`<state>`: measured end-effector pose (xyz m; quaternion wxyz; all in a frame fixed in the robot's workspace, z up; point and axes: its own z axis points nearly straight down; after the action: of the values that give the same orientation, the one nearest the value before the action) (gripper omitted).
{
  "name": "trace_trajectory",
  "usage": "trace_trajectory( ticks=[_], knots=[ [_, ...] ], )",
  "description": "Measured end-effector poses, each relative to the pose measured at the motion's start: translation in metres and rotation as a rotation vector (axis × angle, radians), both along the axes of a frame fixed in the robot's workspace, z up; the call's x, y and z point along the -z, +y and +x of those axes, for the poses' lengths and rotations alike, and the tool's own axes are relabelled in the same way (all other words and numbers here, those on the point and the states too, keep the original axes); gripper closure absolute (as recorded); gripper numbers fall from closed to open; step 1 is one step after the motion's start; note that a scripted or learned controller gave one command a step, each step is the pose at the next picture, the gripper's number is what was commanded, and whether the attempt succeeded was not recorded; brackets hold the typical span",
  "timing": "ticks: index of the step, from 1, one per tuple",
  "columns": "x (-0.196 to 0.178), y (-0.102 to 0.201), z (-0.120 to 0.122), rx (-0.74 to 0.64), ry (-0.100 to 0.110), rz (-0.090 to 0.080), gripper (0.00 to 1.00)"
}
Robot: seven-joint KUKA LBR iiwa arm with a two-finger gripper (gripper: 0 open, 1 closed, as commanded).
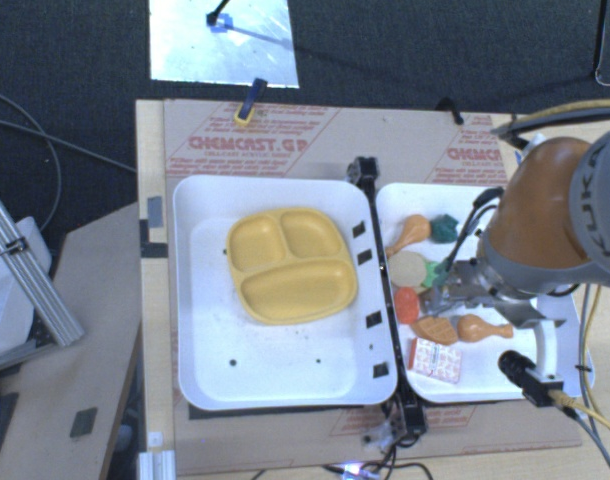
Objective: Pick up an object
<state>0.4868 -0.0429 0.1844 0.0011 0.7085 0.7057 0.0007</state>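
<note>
Small objects are seen clustered in the right bin (pixel 563 313), toward its left half. A tan drumstick-shaped piece (pixel 411 233) lies near the top, with a teal object (pixel 444 228) just beside it on the right. Below these a pale round object (pixel 406 269) is found, and under it a red piece (pixel 407 305). Lower still, an orange piece (pixel 436 329) and a second drumstick-shaped piece (pixel 482 328) lie side by side, touching or nearly so. A patterned red-and-white packet (pixel 436 360) rests near the bin's front edge.

The gripper (pixel 453 282) is lowered over the middle of this cluster, beside the pale round object. Whether the jaws are released or clenched cannot be told; they are masked by the wrist.

The arm (pixel 550 213), grey with an orange band, enters from the right.

In the left bin (pixel 200 298) a yellow compartment tray (pixel 290 265) lies flat, slightly rotated. Both bins rest on a cardboard-covered surface (pixel 285 143).
</note>
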Motion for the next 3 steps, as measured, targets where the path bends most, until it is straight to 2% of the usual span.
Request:
trace_trajectory(
  ticks=[1,2,3],
  knots=[
    [0.0,0.004,0.0,-0.005,0.0,0.001,0.0],
    [-0.011,0.004,0.002,-0.008,-0.003,0.001,1.0],
    [-0.01,0.004,0.001,-0.006,-0.003,0.001,0.0]
  ],
)
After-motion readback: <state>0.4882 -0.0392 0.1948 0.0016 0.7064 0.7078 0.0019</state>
